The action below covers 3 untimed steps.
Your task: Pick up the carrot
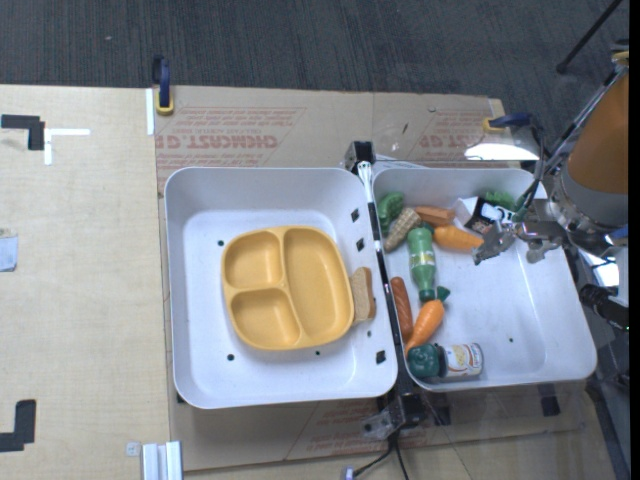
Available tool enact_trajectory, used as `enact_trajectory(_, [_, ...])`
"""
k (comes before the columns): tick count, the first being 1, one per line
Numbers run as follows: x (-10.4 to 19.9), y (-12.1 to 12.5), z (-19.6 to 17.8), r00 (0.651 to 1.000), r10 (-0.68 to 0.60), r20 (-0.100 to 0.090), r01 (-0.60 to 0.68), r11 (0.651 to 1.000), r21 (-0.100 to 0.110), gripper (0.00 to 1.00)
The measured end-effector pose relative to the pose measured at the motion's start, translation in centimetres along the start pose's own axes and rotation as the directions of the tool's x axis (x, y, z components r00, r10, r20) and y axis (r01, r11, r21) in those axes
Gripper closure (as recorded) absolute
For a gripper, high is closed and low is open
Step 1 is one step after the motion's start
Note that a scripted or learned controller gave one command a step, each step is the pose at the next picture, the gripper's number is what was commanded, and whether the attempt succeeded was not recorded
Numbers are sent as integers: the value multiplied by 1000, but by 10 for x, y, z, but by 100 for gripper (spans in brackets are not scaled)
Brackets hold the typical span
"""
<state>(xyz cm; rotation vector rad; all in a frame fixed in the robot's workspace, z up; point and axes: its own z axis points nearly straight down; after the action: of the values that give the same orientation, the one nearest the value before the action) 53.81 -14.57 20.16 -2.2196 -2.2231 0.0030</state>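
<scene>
Fingers [510,243] hover above right bin [520,353], beside carrot [457,237]

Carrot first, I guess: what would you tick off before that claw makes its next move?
1. Carrot in view, in the right bin: ok.
2. Top of carrot uncovered: ok.
3. Gripper above carrot: not ok, it hangs further back, near an orange piece.
4. Room around carrot: not ok, bottle and sausage crowd it.
5. Gripper free of load: cannot tell.

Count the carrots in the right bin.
2. One carrot lies low in the bin beside the sausage; another lies near the top, by the gripper. More may be hidden.
</scene>
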Motion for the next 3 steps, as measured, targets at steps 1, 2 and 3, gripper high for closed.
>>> enact_trajectory(1, [26, -37, 98, 997, 75, -2, -75, 997, 1, 0])
enact_trajectory(2, [50, -55, 110, 988, 152, -2, -152, 988, -2, 0])
enact_trajectory(3, [49, -54, 102, 988, 157, -2, -157, 988, -2, 100])
